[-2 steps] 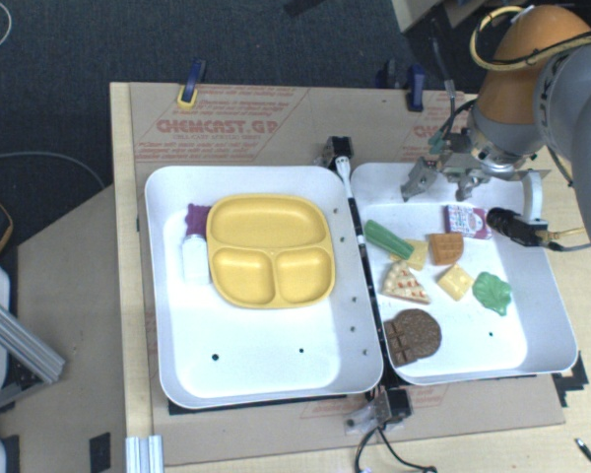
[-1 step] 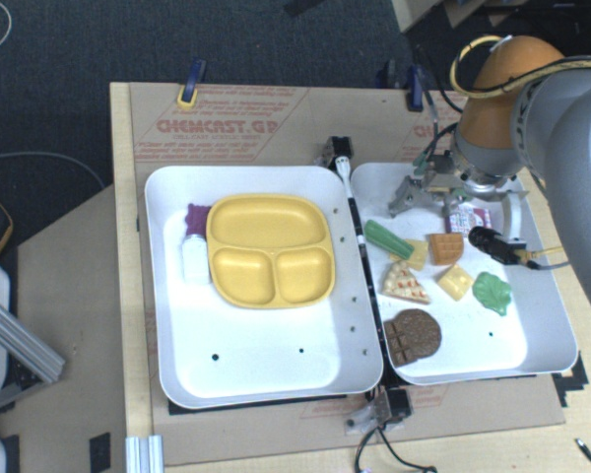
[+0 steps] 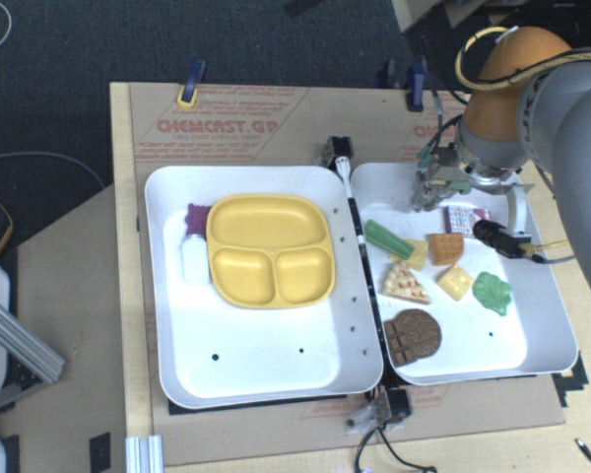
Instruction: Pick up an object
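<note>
Yellow tray (image 3: 271,249); white bins (image 3: 256,363); green leaf (image 3: 492,292).

Yellow divided tray (image 3: 271,248) in left white bin (image 3: 256,368), cardboard-covered bench (image 3: 227,121), dark carpet (image 3: 79,37)

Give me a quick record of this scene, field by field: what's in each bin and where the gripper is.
left bin: yellow divided tray; purple item and white item at its left edge
right bin: green stick, pizza slice, brown waffle round, orange block, pale yellow wedge, green leafy piece
gripper: over the right bin's far end
held: nothing seen between the fingers
</note>
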Tool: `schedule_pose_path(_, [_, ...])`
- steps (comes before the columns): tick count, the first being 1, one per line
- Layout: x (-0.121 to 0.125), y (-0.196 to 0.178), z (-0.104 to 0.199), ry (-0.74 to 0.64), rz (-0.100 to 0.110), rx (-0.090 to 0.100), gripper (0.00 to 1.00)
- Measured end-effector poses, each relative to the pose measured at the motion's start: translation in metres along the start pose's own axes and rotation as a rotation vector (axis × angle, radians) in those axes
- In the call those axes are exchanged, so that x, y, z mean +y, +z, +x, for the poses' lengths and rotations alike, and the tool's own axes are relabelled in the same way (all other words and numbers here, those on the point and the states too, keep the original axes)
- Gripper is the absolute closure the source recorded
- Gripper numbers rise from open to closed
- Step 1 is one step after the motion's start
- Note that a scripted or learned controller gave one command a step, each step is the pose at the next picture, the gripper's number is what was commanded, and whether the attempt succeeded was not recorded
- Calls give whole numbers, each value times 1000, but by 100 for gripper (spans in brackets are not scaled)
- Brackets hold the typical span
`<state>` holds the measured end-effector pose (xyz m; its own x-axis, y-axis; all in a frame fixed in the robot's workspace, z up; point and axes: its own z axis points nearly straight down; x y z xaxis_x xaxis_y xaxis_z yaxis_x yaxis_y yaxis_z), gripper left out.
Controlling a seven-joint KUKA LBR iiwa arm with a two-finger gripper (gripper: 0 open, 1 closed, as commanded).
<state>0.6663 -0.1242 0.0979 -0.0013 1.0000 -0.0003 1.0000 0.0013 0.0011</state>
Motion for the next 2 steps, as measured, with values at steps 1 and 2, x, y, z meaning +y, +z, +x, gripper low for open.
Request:
schedule_pose_path(1, [-3,-63,3,1,-6,-1,100])
schedule_pose_path(2, [3,-128,2,0,-9,-2,100])
